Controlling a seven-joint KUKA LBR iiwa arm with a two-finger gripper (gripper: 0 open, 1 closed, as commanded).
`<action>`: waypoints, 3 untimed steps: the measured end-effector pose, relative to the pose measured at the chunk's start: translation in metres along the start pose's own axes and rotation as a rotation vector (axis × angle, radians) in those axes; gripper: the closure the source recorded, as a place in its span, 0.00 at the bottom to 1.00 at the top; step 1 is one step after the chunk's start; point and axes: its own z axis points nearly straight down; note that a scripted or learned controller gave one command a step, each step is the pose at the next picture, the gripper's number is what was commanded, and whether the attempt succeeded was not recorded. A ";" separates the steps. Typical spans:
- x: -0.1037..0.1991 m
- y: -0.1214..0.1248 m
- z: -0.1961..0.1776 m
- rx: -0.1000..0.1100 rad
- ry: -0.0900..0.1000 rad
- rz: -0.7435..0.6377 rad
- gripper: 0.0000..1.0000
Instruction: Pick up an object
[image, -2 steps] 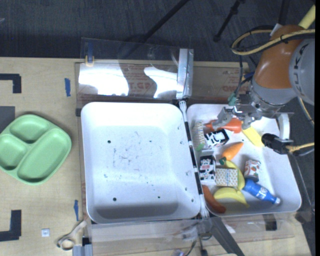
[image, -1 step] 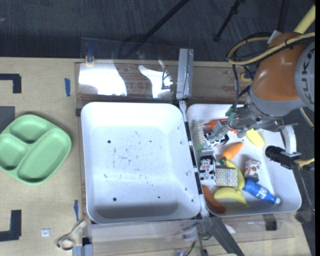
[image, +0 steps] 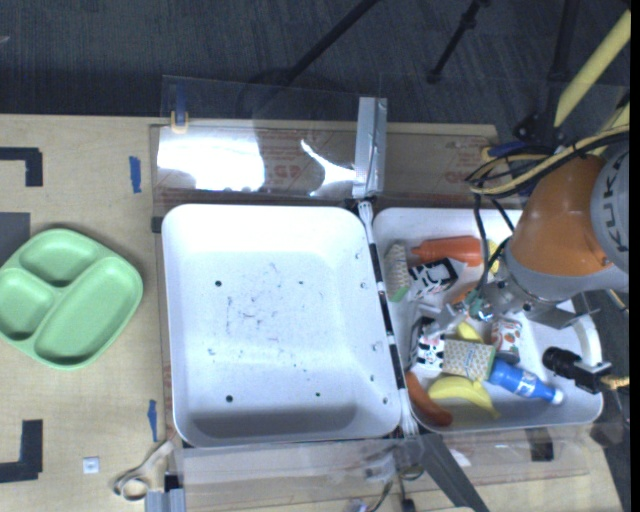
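Along the lower edge of the right bin (image: 590, 410), a yellow banana (image: 465, 392) is lying beside a blue bottle (image: 522, 384) with a white cap end, and a red-brown piece (image: 428, 405) is sitting at the bin's lower left corner. Just above them a tan square sponge (image: 467, 357) is resting next to a black-and-white spotted item (image: 430, 351). The gripper (image: 484, 304) is hanging over the middle of this heap, right of centre in the frame, under the arm's orange band (image: 562, 222); whether it is open or closed cannot be told, since the wrist is covering it, and nothing is visibly held. The clutter is lying directly beneath and to the lower left of it, the sponge and banana nearest. Further up, an orange carrot-like object (image: 447, 247) and a black-and-white printed card (image: 432, 274) are lying toward the bin's upper left. The left bin (image: 270, 310) is sitting alongside, touching the right one. At the far left of the frame a green divided plate (image: 65, 297) is resting on the wooden bench (image: 80, 420).
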 end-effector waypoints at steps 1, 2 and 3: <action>-0.013 0.020 0.011 -0.026 -0.006 -0.110 0.00; -0.021 0.058 0.011 -0.025 -0.017 -0.239 0.00; -0.041 0.052 0.000 -0.009 -0.008 -0.572 0.00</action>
